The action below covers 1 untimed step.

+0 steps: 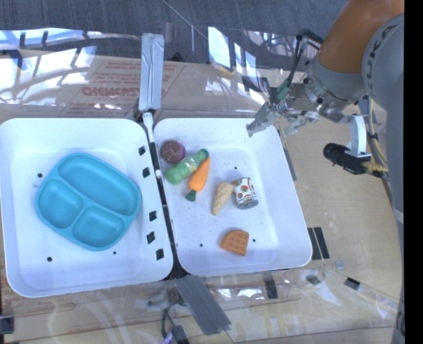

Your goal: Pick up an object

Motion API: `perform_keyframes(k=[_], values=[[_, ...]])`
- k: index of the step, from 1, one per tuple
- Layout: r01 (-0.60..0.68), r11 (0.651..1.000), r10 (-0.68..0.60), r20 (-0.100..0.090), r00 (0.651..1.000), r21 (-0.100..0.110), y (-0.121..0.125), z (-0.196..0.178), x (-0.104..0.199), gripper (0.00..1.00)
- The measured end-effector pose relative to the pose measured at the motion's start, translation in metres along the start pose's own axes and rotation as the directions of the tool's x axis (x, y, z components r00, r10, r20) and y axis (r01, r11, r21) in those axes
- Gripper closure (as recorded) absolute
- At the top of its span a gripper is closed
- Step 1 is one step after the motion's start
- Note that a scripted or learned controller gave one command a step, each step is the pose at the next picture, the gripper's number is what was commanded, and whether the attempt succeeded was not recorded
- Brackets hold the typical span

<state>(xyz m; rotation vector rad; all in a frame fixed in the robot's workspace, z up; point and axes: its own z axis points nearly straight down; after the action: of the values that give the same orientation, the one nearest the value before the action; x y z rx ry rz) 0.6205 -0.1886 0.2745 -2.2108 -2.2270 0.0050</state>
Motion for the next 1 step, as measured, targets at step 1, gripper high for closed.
perform_keyframes(k=[1], values=[[0.114,0.993,-0.114,-0.002,0.993,0.006,-0.0395,0.0958,-0.0045,0.00]])
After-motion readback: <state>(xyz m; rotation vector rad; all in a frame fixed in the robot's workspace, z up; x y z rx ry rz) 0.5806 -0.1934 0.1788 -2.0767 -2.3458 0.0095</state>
